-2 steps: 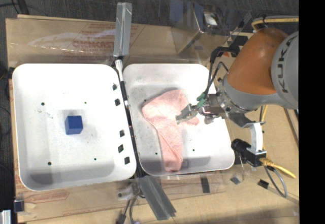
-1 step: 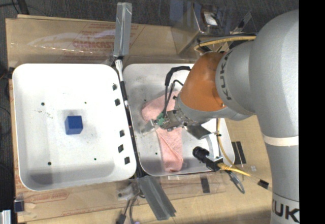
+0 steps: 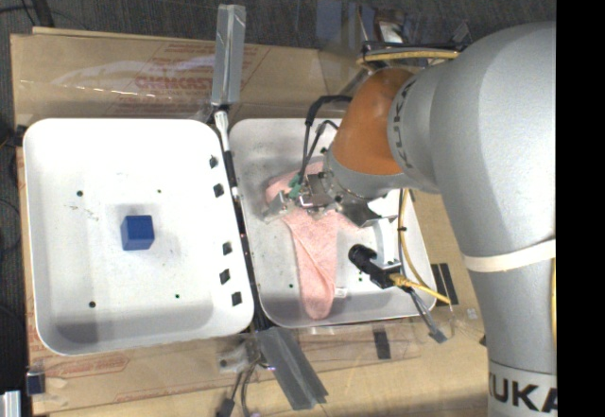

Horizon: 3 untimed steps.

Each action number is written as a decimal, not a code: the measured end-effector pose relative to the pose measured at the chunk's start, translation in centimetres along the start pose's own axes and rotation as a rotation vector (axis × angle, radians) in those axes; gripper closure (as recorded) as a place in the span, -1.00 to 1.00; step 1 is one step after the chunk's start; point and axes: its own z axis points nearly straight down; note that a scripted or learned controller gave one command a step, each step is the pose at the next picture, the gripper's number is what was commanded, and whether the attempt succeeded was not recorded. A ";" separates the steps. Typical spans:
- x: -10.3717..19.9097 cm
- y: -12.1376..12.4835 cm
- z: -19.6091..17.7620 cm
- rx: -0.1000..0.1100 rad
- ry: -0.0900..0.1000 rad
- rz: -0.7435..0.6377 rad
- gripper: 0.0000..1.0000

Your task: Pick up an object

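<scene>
A pink cloth (image 3: 317,259) lies in the right bin (image 3: 253,179), stretched from the bin's middle down toward its near edge. My gripper (image 3: 291,198) is low over the cloth's upper end, near the bin's centre, with the grey arm and its orange band reaching in from the right. The cloth's top end bunches up right at the gripper. A blue cube (image 3: 138,232) sits alone in the left bin (image 3: 57,160), left of its middle, far from the gripper.
The two white bins sit side by side on a cardboard-covered bench, split by a black-clipped divider (image 3: 230,217). The large arm body covers the right bin's right part. Metal brackets stand at the far and near ends of the divider.
</scene>
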 end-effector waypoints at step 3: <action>1.4 -4.8 0.1 0.001 0.001 0.015 -1.00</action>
